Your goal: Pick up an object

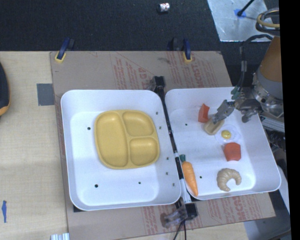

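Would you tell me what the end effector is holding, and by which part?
It cannot be told: the end effector sits over a tan object in the right bin, its grip unclear.

I see two bins of smooth white plastic, the left bin (pixel 76 146) and the right bin (pixel 257 161), with a soft sheen. Inside the left bin, the yellow divided tray (pixel 126 138) looks like matt plastic. Under the bins lies brown cardboard (pixel 117 68), dull and printed. Left of the cardboard, the bench (pixel 22 164) shows pale wood grain.
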{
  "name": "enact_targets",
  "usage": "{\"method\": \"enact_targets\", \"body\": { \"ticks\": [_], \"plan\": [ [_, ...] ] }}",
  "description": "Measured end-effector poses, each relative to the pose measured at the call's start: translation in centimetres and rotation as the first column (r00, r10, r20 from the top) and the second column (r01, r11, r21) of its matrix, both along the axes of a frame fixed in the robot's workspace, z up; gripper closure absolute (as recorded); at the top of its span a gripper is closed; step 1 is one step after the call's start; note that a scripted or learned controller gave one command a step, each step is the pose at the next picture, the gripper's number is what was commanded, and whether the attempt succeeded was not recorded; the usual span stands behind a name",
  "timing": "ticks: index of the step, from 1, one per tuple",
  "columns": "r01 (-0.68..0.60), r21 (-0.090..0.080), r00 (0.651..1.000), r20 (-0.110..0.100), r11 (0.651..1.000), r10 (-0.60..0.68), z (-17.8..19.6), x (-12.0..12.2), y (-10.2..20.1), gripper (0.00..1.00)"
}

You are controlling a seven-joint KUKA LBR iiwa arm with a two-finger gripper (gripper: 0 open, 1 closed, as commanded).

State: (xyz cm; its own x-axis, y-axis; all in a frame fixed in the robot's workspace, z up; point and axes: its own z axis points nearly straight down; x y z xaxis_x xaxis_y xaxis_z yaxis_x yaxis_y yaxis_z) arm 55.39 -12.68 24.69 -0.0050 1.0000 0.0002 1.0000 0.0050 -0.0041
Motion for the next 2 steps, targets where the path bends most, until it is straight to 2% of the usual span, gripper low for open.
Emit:
{"method": "enact_targets", "body": {
  "ticks": [1, 2],
  "plan": [
    [0.005, -0.001, 1.000, -0.010, 1.000, -0.005, -11.3, -0.2, -6.1, 0.00],
    [0.000, 0.002, 1.000, -0.005, 1.000, 0.000, -15.8, -3.0, -4.7, 0.00]
  ]
}}
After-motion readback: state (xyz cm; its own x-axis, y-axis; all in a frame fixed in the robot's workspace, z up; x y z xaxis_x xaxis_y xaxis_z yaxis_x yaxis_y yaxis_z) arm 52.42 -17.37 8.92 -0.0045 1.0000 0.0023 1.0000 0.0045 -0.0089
